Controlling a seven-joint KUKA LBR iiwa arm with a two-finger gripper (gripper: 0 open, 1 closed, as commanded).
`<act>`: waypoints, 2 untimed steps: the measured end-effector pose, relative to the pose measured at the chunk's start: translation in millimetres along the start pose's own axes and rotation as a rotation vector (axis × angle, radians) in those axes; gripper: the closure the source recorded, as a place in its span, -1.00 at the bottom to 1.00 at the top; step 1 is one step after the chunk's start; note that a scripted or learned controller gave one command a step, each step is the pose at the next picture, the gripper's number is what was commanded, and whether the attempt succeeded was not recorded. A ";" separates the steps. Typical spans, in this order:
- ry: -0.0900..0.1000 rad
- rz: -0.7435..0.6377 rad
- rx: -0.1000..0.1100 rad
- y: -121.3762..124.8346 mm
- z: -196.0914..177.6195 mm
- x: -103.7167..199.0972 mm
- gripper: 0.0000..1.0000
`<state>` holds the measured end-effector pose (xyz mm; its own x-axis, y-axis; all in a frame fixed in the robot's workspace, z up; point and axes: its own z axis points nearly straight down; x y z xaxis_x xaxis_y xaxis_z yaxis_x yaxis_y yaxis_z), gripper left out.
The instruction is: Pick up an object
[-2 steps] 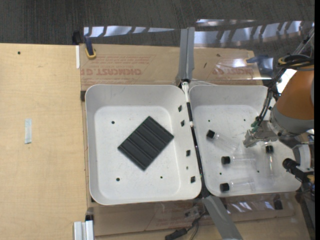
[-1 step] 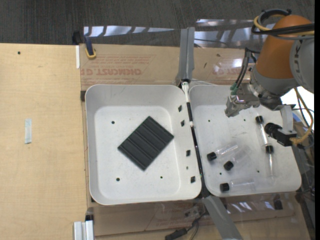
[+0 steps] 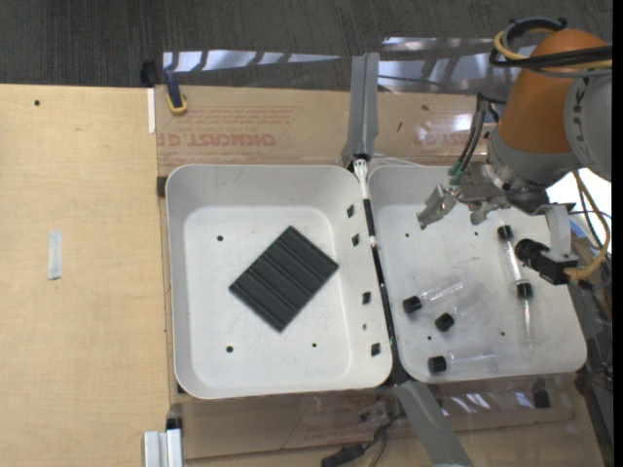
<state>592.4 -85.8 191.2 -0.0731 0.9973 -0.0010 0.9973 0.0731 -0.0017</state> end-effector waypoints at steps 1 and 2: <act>0.001 -0.029 0.001 -66.4 45.6 -67.5 -1.00; 0.000 -0.190 -0.002 -123.6 -30.1 -120.8 -1.00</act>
<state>478.0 -215.2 221.6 -0.2605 0.9655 -0.0014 0.9655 0.2605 0.0002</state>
